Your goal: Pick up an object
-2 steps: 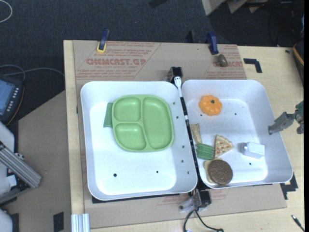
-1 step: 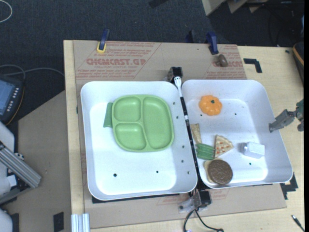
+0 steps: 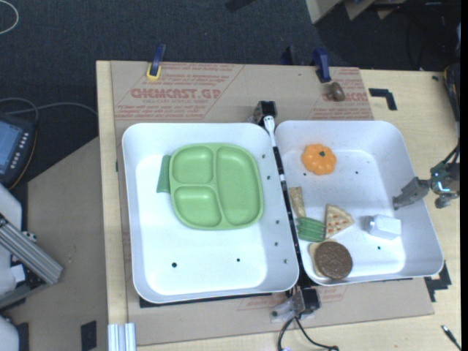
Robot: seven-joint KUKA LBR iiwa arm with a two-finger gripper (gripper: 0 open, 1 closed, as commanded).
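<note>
Two shallow white bins sit side by side on the bench, their inner rims touching down the middle. The left bin (image 3: 146, 262) holds one thing of note: a single pale green divided plate (image 3: 216, 186) with three compartments, lying flat in the upper half, with a darker green strip (image 3: 163, 174) poking out from under its left edge.

The right bin (image 3: 380, 141) is the busier one, with six small items by my count. One orange pumpkin-shaped toy (image 3: 319, 159) sits alone near the top left. Lower down, crowded toward the left wall, come one tan rectangular piece (image 3: 296, 202), one green flat piece (image 3: 311, 229) just below it, one pizza-slice toy (image 3: 337, 220) touching the green piece on its right, and one round brown cookie-like disc (image 3: 333, 259) at the bottom. One small white block (image 3: 383, 227) lies apart from that cluster, toward the right.

Any of these could be the object to pick up, and all of them rest on the bin floor.

The gripper (image 3: 409, 194) reaches in over the right rim of the right bin (only a grey tip of it shows clearly), above and just right of the white block. I cannot tell whether its jaws are apart or together, and nothing is seen between them
</note>
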